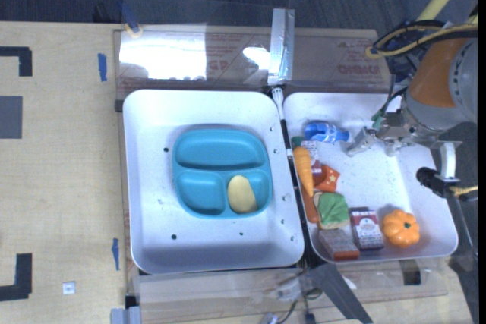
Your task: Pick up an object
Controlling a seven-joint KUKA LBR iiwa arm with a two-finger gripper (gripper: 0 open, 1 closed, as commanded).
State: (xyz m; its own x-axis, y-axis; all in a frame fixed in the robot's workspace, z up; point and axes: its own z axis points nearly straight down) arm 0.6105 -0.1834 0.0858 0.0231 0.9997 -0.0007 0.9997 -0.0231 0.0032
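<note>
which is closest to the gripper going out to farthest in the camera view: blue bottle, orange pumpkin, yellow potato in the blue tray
From the gripper:
1. Blue bottle, just left of it, right bin.
2. Orange pumpkin, right bin's near right corner.
3. Yellow potato, in the blue tray, left bin.

Two white bins (144, 186). Left of the divider: one blue tray (205, 155), one potato (241, 194). Right: one carrot (304, 172), pumpkin (400, 228), bottle (325, 133), red box (367, 229).
</note>
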